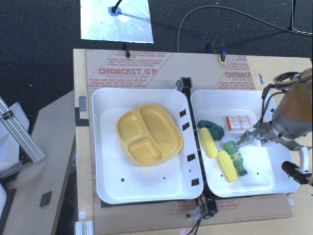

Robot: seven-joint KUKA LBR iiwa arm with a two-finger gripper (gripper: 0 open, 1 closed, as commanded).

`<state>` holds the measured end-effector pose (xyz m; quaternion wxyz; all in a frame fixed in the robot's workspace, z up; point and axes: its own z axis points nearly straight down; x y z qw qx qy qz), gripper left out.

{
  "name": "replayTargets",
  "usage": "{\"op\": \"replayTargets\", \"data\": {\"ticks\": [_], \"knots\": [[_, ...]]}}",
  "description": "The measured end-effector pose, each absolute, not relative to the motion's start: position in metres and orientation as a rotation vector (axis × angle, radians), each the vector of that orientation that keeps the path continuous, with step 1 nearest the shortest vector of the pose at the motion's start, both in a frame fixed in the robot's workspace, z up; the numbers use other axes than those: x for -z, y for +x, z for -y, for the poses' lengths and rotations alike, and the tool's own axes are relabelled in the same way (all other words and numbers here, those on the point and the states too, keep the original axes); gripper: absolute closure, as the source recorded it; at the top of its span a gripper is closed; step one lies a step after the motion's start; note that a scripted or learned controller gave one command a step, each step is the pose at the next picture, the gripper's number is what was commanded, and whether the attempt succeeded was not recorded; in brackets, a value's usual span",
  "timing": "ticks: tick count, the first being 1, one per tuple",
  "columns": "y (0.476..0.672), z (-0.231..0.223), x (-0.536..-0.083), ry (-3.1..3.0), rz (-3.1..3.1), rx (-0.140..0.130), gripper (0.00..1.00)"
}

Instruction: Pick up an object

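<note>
The right bin (259, 177) holds two yellow corn cobs, one (209, 142) near its left wall and the other (227, 165) below it. A dark green leafy toy (212, 128) lies above the cobs. Between and right of the cobs lies a light green piece (231, 147). A small orange and white box (238, 122) rests toward the back of the bin. My gripper (246, 137) hangs low over the bin's middle, just right of the light green piece and below the box. Nothing shows in its grasp.
The left bin (110, 180) carries a yellow divided plate (149, 133). The grey arm with its orange band (293, 106) comes in over the right bin's right side. A black divider with clips (190, 141) runs between the bins. A cable (210, 13) arcs behind the bench.
</note>
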<state>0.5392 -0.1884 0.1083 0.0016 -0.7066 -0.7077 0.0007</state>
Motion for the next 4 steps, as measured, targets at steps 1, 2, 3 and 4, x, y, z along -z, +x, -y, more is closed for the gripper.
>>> {"op": "replayTargets", "data": {"ticks": [1,2,3,4], "knots": [[0.540,0.188,-0.083,-2.220,2.223,0.000,0.00],[0.541,0.188,-0.096,-2.222,2.226,0.004,1.00],[0.552,0.187,-0.144,-2.221,2.231,0.005,1.00],[0.552,0.184,-0.188,-2.219,2.232,0.005,1.00]]}}
